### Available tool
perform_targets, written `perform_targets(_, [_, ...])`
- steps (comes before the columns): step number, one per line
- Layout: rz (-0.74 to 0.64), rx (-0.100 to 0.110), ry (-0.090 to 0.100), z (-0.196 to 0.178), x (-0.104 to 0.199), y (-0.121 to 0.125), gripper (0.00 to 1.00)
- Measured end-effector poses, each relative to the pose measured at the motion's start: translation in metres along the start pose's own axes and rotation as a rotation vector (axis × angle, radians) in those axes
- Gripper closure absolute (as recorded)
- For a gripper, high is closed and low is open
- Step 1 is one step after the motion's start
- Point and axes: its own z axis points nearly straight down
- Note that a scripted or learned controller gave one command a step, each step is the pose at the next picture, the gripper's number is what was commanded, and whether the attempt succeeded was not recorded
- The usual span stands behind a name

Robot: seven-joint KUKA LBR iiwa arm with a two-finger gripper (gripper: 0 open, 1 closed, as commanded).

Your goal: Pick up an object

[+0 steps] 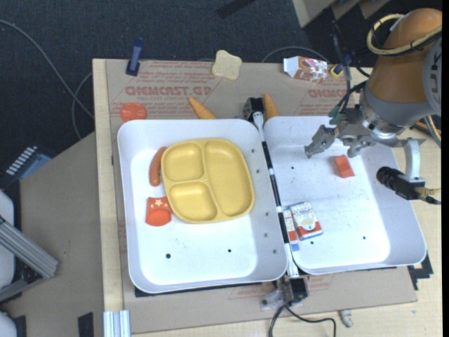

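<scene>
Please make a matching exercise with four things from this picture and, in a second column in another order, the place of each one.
Things:
1. yellow tray
2. orange block
3. small carton
4. bread slice

Places:
A. right bin, by its left wall
B. on the bench behind the bins
C. left bin
D. right bin, near the gripper

Pairs: 1-C, 2-D, 3-A, 4-B

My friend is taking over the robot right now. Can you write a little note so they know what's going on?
Hand: open, above the right bin, holding nothing.
Things: orange block just beside the hand; small carton near that bin's left wall. Left bin has the yellow tray, a sausage and a red piece.
Done: nothing picked up.
Left: grab one object, probably the block.
</scene>
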Motion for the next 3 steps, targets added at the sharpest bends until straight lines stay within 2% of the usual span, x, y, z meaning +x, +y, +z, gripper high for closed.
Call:
perform_targets(1, [0.002, 0.003, -0.001, 0.115, -0.083, 0.033, 0.0])
perform_targets(2, [0.001, -0.006, -0.003, 0.102, -0.083, 0.036, 1.0])
perform_targets(3, [0.0, -0.008, -0.005, 0.116, -0.034, 0.079, 1.0])
